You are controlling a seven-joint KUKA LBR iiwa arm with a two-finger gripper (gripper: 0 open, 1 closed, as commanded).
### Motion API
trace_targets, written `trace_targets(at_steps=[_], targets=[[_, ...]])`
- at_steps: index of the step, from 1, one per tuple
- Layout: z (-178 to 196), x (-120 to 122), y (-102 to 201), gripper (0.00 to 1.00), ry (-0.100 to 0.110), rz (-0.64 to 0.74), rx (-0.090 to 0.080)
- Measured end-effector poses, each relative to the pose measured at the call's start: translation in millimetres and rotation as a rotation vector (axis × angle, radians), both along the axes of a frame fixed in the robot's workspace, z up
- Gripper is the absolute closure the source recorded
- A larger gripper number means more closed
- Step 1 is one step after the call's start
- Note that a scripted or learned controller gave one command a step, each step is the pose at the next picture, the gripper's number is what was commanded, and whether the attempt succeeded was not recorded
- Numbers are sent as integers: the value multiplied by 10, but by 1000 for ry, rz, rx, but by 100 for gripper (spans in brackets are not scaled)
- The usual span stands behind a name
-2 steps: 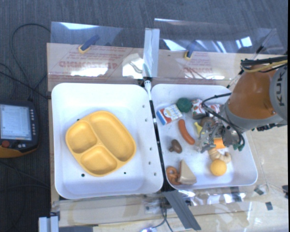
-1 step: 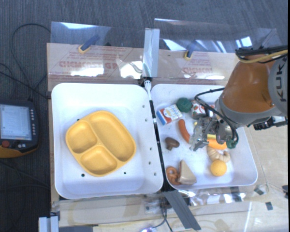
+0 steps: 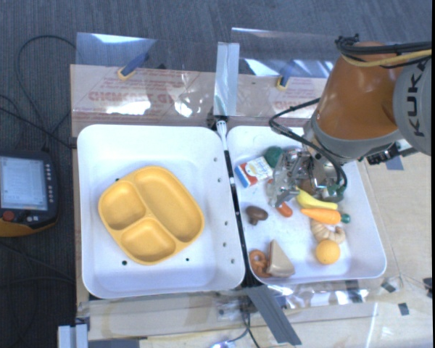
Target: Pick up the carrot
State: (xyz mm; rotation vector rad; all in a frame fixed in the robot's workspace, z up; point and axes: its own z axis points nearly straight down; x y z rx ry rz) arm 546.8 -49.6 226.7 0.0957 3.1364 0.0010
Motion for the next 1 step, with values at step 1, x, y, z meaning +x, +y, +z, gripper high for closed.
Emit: trace_targets(at_steps=[1], targets=[[289, -218, -1240, 100, 2, 212, -3]])
